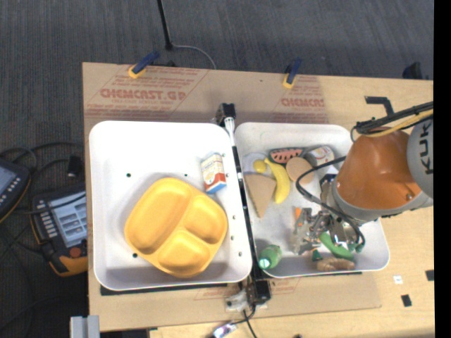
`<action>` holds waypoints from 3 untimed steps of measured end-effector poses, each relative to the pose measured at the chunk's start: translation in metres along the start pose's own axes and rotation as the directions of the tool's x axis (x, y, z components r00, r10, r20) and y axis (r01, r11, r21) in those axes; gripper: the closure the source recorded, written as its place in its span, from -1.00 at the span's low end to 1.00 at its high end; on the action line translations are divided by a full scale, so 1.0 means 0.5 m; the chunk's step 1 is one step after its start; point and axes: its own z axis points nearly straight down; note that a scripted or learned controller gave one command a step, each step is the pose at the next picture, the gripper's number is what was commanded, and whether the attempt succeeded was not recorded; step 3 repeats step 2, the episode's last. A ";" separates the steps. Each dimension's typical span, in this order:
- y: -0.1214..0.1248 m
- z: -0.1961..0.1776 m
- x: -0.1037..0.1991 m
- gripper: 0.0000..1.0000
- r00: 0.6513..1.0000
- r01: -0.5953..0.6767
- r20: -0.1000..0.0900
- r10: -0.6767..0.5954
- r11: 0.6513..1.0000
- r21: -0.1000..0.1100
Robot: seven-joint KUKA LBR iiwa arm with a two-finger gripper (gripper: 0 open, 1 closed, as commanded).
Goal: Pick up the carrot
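In the right bin (366, 263) my gripper (308, 232) reaches down into the near middle, below the arm's orange band (373, 167). A small orange piece, apparently the carrot (299, 211), shows right at the gripper's upper left edge. Most of it is hidden by the gripper, and whether the two touch I cannot tell.
The right bin also holds a banana (279, 179), a watermelon slice (285, 154), a tan wedge (258, 192), a can (320, 155), a green bottle (268, 257), a green curved item (332, 243) and a brown piece (335, 264). The left bin (113, 146) holds a yellow divided plate (176, 225) and a small carton (213, 172).
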 end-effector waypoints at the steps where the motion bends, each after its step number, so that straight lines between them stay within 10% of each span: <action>1: 0.033 0.012 -0.002 1.00 0.930 -0.367 0.005 0.367 0.930 0.004; 2: 0.146 -0.179 0.002 1.00 0.948 -0.317 0.002 0.317 0.948 -0.001; 3: 0.146 -0.179 0.002 1.00 0.948 -0.317 0.002 0.317 0.948 -0.001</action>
